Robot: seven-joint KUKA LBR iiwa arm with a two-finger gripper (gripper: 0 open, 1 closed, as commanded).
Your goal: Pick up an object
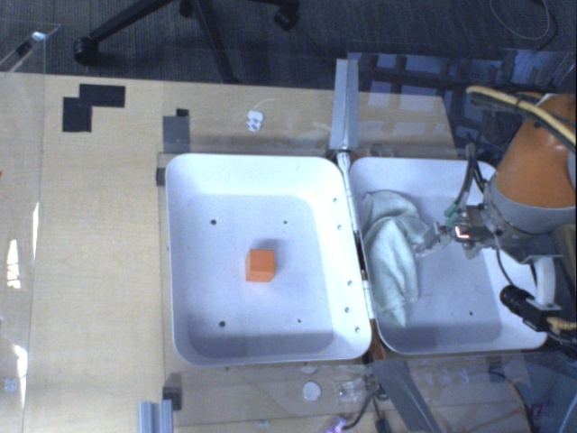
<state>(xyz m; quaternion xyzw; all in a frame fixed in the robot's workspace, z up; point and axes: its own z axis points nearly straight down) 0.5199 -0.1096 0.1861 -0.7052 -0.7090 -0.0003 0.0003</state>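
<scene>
Pale wooden bench (81,269), left shallow white bin (194,332) holding a small orange cube (261,265) near its centre with bare floor all round, right white bin (478,327) holding a crumpled pale-green cloth (392,253) against its left wall, gripper (440,235) touching the cloth's right edge, finger spread cannot be told.

Here's the arm (537,183) at the right edge of the bench, and what a block of colour: a broad, rounded orange band, glossy, catching a pale highlight along its top. Below it sits a smooth grey collar, curved like a ring. A yellowish cable (505,97) arcs over the orange, running beside a darker hose. Toward the wrist it gets busy: thin dark wires loop down the side, small metal brackets cluster together, and there's a tiny reddish glow among them. Lower down, a white curved piece shows beside a black, rounded fitting with a glossy sheen. Finer detail is too blurred to call.
</scene>
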